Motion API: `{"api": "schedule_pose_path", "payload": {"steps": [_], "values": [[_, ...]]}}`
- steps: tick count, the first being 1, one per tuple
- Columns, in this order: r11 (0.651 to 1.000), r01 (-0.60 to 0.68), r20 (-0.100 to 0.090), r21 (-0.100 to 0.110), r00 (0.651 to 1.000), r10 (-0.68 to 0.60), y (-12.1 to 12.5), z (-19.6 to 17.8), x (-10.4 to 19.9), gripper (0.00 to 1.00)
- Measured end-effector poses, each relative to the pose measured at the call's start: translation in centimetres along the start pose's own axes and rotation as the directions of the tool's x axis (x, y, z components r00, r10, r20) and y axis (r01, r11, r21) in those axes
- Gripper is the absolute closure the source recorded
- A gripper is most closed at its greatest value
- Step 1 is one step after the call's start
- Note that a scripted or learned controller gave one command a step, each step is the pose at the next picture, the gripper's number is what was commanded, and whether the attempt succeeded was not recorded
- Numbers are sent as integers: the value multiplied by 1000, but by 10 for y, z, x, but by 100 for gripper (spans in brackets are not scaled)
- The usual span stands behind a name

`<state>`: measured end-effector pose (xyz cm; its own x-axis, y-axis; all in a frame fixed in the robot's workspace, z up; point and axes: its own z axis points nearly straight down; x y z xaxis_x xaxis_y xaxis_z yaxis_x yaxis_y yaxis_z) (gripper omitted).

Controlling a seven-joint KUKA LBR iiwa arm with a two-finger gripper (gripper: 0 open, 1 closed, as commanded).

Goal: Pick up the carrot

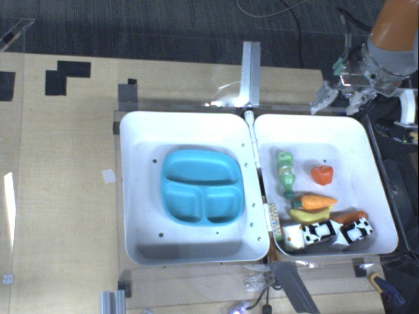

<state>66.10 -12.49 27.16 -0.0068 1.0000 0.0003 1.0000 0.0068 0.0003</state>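
Above the right bin's (366,136) far corner our pincer (340,99) hangs with fingers spread, holding nothing. We see the carrot (315,202) lying flat near the bin's front, touching the banana (308,214), so nothing is lifted yet.

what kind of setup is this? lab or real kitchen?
Likely a robot lab bench, not a kitchen: two white bins, left and right, fixed to a wooden bench, toy food such as a carrot, and a loose cable on grey carpet.
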Motion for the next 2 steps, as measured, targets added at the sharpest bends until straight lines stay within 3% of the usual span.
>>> {"api": "schedule_pose_path", "payload": {"steps": [1,2], "values": [[1000,19,0,-2,1000,-19,-67,91,-7,0],[1000,-12,0,-4,1000,12,-133,100,19,0]]}}
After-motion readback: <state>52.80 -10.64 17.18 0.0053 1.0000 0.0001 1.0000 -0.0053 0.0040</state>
